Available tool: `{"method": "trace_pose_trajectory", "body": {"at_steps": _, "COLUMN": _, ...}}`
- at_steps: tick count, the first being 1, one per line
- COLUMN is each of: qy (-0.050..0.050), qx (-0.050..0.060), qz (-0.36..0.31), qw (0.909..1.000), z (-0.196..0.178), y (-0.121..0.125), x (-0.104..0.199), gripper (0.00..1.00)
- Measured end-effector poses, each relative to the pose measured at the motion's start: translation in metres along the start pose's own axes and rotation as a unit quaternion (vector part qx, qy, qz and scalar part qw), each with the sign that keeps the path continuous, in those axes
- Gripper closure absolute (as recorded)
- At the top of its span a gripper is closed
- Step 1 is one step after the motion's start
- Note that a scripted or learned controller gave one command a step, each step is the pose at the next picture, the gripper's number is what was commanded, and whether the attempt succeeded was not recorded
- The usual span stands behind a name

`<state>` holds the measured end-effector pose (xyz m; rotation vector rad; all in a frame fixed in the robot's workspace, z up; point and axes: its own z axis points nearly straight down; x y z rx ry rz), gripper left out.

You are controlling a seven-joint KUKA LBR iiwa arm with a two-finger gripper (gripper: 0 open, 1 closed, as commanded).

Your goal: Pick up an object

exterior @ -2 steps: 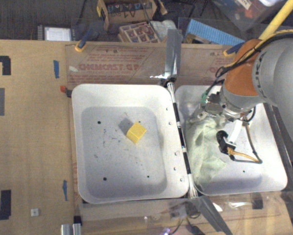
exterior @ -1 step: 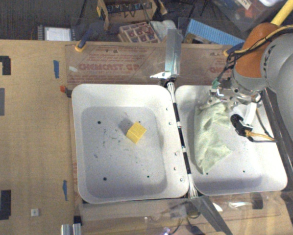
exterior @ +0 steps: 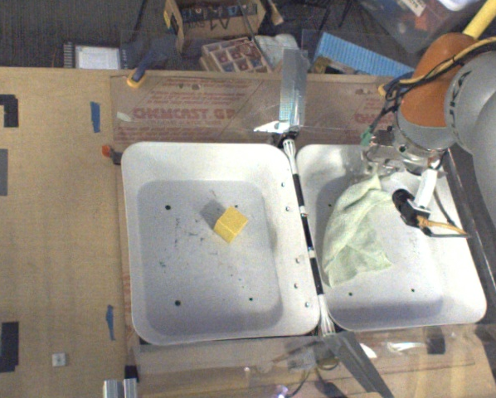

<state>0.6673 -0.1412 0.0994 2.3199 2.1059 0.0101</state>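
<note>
A small yellow cube (exterior: 230, 224) lies near the middle of the left white bin (exterior: 148, 305). A pale green cloth (exterior: 356, 232) lies crumpled in the right white bin (exterior: 447, 305), on its left half. The cloth's top end rises to a narrow peak right under my gripper (exterior: 381, 172), which hangs over the back of the right bin. The grey arm with its orange band (exterior: 435, 85) comes in from the upper right and hides the gripper's tips.
A metal divider (exterior: 304, 222) runs between the two bins. A black part with a thin cable (exterior: 414, 212) hangs off the wrist beside the cloth. Boxes and clutter (exterior: 231, 23) stand behind the bench, and flat cardboard (exterior: 49, 206) lies to the left.
</note>
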Motion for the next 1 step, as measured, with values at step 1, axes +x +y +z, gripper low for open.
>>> {"method": "trace_pose_trajectory", "body": {"at_steps": 1, "qy": 0.0, "qx": 0.005, "qz": -0.003, "qw": 1.0, "z": -0.086, "y": -0.0343, "x": 0.0811, "gripper": 1.0}}
